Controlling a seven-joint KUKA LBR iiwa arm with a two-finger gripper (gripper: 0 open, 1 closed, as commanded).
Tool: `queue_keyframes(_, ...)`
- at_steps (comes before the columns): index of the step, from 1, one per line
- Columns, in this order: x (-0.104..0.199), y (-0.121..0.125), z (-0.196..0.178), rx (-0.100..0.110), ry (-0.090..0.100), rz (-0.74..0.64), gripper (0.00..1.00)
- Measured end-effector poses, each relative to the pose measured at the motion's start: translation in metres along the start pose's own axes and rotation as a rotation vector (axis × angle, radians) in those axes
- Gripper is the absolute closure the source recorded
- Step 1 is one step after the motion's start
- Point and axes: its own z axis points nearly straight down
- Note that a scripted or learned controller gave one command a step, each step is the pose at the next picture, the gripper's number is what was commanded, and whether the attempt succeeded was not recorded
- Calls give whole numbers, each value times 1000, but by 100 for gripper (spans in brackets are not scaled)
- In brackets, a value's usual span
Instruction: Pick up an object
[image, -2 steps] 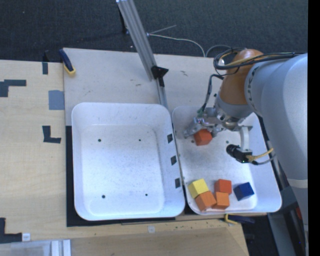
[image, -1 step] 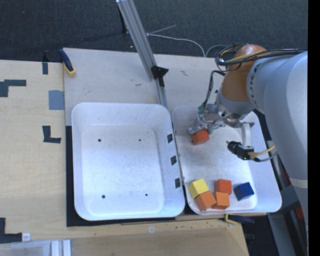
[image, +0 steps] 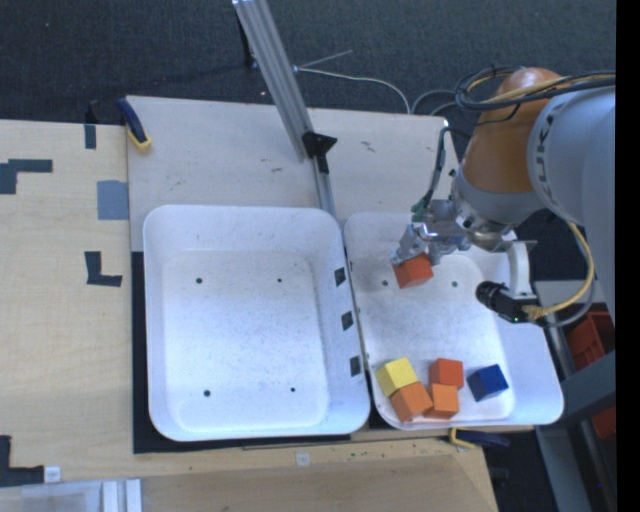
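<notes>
We count two bins and five blocks. The left bin (image: 245, 320) holds no blocks. The right bin (image: 530, 370) holds four at its near edge: a yellow block (image: 396, 374), two orange blocks (image: 410, 401) and (image: 445, 399) beside it, another orange block (image: 447, 373) just behind, and a blue block (image: 487, 382) to their right. We see the gripper (image: 418, 258) over the bin's far part, fingers clamped on the fifth block, red-orange (image: 413, 271).

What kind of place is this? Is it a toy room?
Probably a robot lab, not a toy room. A big grey arm reaches over two white bins on a bench, and small coloured blocks look like practice objects.
</notes>
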Motion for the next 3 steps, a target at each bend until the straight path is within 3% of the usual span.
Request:
queue_keyframes(1,-17,4,7,5,-1,2,100)
queue_keyframes(2,48,63,-3,0,1,-7,100)
queue_keyframes(3,117,24,6,9,1,-5,100)
